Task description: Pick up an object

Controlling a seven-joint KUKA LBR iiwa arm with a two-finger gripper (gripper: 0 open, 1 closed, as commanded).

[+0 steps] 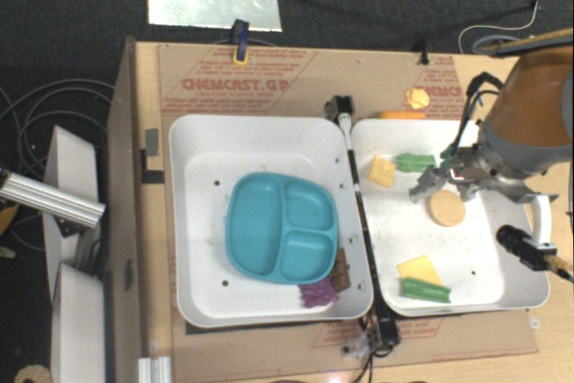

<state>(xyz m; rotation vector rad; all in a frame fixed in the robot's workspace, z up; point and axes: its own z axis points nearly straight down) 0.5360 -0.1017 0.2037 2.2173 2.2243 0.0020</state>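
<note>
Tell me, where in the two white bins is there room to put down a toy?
Bare floor lies in the left bin left of the blue tray, and in the right bin between the tan round piece and the yellow wedge. It is crowded near the gripper, by the yellow block and green piece.
</note>
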